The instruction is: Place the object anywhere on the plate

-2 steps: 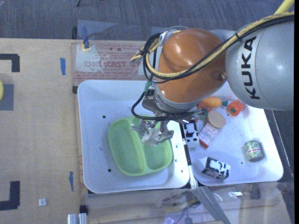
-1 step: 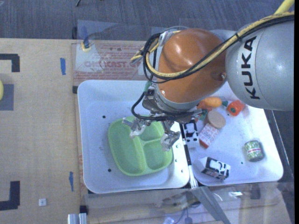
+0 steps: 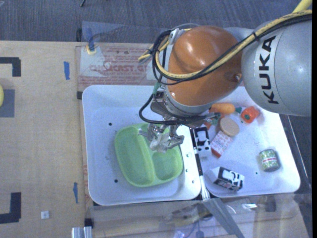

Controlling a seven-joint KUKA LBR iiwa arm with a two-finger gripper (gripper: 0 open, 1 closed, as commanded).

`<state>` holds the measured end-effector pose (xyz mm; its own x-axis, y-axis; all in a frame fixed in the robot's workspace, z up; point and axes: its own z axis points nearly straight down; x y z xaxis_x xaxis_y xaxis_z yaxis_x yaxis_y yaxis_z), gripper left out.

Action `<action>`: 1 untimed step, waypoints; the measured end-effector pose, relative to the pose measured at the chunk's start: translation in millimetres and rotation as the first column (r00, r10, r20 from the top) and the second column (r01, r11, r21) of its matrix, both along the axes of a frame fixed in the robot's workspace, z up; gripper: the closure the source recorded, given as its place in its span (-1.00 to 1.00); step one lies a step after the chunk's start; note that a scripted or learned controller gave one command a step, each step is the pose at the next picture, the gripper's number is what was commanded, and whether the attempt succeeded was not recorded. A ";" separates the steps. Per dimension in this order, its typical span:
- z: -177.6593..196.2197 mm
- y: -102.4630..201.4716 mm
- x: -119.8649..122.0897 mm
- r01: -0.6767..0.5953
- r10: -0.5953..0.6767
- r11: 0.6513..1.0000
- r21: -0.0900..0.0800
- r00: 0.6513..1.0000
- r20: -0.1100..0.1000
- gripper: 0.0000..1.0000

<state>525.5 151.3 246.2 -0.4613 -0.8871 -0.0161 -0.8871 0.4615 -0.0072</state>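
Observation:
A light green plate (image 3: 143,160) with two compartments lies in the left white bin (image 3: 99,133). My gripper (image 3: 162,139) hangs over the plate's upper right part, near the ridge between the compartments. The arm's orange band and grey wrist hide what is above it. A small pale shape (image 3: 159,144) shows at the gripper's tip, over the plate. It is too small and blurred to tell what it is or whether it is held.
The right bin (image 3: 287,182) holds an orange carrot-like piece (image 3: 224,108), an orange-red item (image 3: 250,114), a pink box with a tan lid (image 3: 225,135), a green can (image 3: 269,159), and two black-and-white boxes (image 3: 229,178) (image 3: 200,139). A wooden bench top (image 3: 39,133) lies to the left.

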 end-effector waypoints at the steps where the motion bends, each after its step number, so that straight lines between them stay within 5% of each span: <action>1: 106.2 -77.9 -17.3 -0.049 0.049 0.999 -0.008 0.999 -0.007 1.00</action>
<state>508.1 73.3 352.4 -0.4173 -0.9087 -0.0055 -0.9087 0.4174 -0.0044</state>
